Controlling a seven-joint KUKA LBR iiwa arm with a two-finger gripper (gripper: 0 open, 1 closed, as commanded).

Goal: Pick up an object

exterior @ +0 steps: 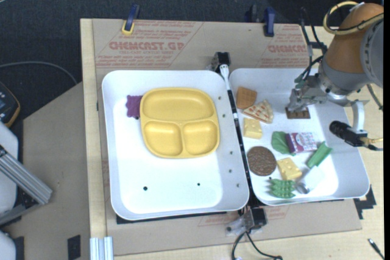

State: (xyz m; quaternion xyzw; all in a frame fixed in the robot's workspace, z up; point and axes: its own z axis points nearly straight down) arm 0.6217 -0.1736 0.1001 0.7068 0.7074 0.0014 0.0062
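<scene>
My gripper (299,101) is low over the upper middle of the right bin (347,182). A small brown block (298,112) sits directly beneath its tip, touching or nearly touching it. To the left of it lie a brown toast square (247,96), a pizza slice (260,111) and a pale yellow cheese block (253,128). Nearer the front are a round brown cookie (262,161), a green leaf (280,142), a purple packet (301,142), a green stick (319,155), a yellow cheese wedge (289,168) and a green bunch (281,188).
The left bin (177,198) holds a yellow divided plate (180,120) with a purple piece (133,106) at its left side. The grey arm with its orange band (348,49) reaches in from the upper right. Clamps hold the board's far edge.
</scene>
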